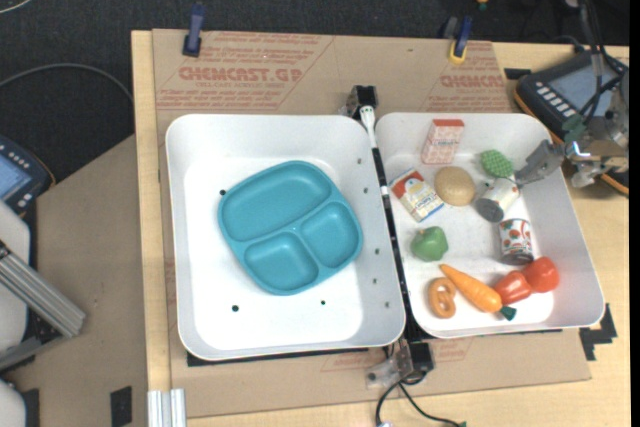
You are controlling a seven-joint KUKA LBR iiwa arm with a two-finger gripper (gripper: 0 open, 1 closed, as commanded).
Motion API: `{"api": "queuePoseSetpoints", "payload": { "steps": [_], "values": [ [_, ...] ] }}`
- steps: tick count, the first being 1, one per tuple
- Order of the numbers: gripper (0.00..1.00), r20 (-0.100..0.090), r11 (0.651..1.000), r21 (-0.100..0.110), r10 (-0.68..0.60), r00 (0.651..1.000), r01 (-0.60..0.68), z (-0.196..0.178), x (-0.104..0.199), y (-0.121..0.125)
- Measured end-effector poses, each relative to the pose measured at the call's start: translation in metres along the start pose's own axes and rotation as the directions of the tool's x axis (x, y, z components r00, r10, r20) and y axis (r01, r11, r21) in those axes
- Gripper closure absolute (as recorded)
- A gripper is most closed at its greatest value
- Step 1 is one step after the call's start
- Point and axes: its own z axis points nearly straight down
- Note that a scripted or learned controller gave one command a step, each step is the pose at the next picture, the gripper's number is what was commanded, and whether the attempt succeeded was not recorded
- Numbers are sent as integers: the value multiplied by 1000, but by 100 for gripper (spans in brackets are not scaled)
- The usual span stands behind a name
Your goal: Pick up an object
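The arm's gripper hangs over the right bin at about 2 o'clock on its rim. Whether it is spread or closed I cannot tell at this slant, and nothing shows in its hold.

Everything to pick from lies in that bin. A small red-and-white carton stands at 12 o'clock, with a knobbly green lump at 1 o'clock, closest to the gripper. A tan ball sits just above centre, beside a small packet at 10 o'clock. A green pepper is near the middle, a little can at 4 o'clock and a red pepper at 5 o'clock. A carrot lies at 6 o'clock, touching a pretzel at 7 o'clock.

These look like toy foods, so probably light and stiff. The can seems the safest choice, taken across its round sides, though its smooth wall may slip. The carrot should be pinched across its thick middle. The ball could roll away, and the flat packet gives little to hold.

The left bin holds a blue divided plate. The brown board on the desk reads "CHEMCAST" in red, repeated at 12 o'clock. The printing on the carton, packet and can is too small to read.
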Motion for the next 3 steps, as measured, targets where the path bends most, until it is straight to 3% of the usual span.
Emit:
{"api": "queuePoseSetpoints", "payload": {
  "steps": [1,2,3],
  "values": [
    [0,-5,1000,2,-10,1000,10,-22,100,-42],
    [100,-1,1000,-1,-1,1000,1,-32,94,-40],
    [100,-2,1000,-2,-6,1000,6,-50,155,-57]
  ]
}}
